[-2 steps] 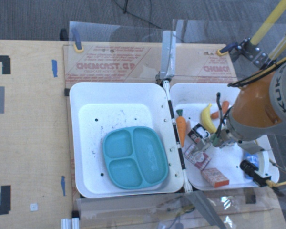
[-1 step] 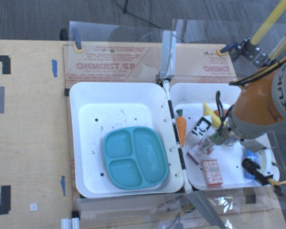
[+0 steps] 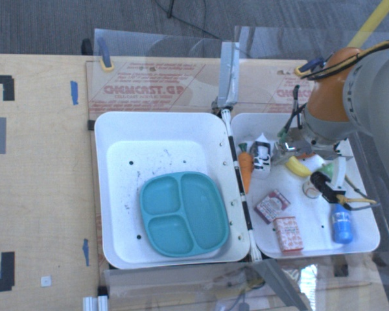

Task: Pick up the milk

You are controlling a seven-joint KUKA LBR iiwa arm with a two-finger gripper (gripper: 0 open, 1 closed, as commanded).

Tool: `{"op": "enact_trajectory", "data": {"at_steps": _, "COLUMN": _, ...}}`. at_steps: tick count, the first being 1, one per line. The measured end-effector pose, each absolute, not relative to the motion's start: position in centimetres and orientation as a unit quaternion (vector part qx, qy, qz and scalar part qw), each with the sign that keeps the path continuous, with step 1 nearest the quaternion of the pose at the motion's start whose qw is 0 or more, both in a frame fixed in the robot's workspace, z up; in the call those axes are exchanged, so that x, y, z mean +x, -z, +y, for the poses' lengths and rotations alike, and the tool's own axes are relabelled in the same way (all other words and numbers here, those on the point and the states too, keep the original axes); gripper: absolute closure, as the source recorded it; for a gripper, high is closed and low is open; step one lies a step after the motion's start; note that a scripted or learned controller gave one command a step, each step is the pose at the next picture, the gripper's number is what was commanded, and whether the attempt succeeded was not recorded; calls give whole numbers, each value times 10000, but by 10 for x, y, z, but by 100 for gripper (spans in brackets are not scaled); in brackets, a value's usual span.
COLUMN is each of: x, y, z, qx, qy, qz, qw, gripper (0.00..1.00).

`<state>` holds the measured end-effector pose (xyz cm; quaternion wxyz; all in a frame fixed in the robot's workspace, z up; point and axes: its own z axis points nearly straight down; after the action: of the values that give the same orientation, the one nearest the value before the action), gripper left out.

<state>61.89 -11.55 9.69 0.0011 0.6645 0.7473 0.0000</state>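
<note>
The milk [image 3: 262, 154], a small white carton with black marks, stands in the right bin [image 3: 369, 238], close to the wall that this bin shares with the left bin [image 3: 110, 135], and I take it as the landmark for the rest. Just beside the milk, on its left, lies the carrot [image 3: 246, 168], along the same wall. To the right of the milk, near it, is the hand [image 3: 292, 146] of the grey arm [image 3: 369, 89]; it hangs low over the bin, and whether it is wide or narrow I cannot tell, because the wrist covers it from above. Nothing of the milk is seen inside it, so I judge the milk is not yet grasped. Beyond the hand, farther right of the milk, lies a banana [image 3: 298, 167], and below the milk are two small red boxes [image 3: 272, 206]. The milk sits crowded between wall, carrot and hand, so a grasp here probably needs care not to push the carrot. The teal plate [image 3: 181, 214] rests in the left bin, well apart from the milk.
</note>
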Motion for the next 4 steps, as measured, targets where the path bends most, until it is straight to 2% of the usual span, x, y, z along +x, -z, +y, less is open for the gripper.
{"op": "enact_trajectory", "data": {"at_steps": 1, "x": 619, "y": -100, "z": -126, "qx": 6682, "qy": 31, "qz": 7439, "qw": 91, "gripper": 0}}
{"op": "enact_trajectory", "data": {"at_steps": 2, "x": 647, "y": -87, "z": -101, "qx": 7564, "qy": -14, "qz": 6541, "qw": 36, "gripper": 0}}
{"op": "enact_trajectory", "data": {"at_steps": 3, "x": 637, "y": -88, "z": -97, "qx": 7586, "qy": -9, "qz": 6515, "qw": 23, "gripper": 0}}
{"op": "enact_trajectory", "data": {"at_steps": 4, "x": 548, "y": -89, "z": -123, "qx": 7078, "qy": -21, "qz": 7064, "qw": 29, "gripper": 0}}
